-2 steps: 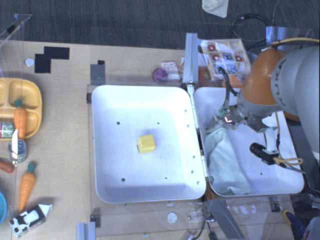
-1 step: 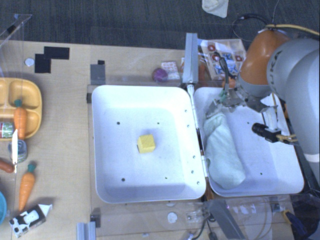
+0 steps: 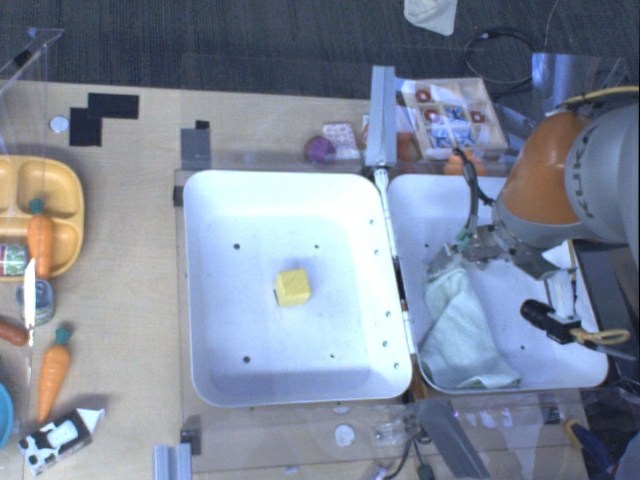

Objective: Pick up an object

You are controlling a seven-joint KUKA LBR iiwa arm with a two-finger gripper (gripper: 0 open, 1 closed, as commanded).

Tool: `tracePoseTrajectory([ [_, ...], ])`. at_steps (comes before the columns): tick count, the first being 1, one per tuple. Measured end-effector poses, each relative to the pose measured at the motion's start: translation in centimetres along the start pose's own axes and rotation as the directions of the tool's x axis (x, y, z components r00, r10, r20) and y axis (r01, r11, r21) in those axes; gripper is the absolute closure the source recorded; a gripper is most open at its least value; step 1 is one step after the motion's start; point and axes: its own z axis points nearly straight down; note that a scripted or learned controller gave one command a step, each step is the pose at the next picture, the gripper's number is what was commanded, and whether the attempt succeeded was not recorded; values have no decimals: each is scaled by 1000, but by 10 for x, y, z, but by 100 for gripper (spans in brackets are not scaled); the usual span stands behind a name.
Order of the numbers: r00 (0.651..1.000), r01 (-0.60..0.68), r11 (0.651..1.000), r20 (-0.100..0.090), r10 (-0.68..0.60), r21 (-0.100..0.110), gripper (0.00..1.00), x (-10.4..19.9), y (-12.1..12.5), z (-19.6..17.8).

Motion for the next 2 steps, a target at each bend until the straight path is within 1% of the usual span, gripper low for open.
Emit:
tracePoseTrajectory([
  [1,993,120,993,-6,-120,13,0,-31,86,2],
  [2,985,172,985,-3,-172,5,0,-23,10,-5],
])
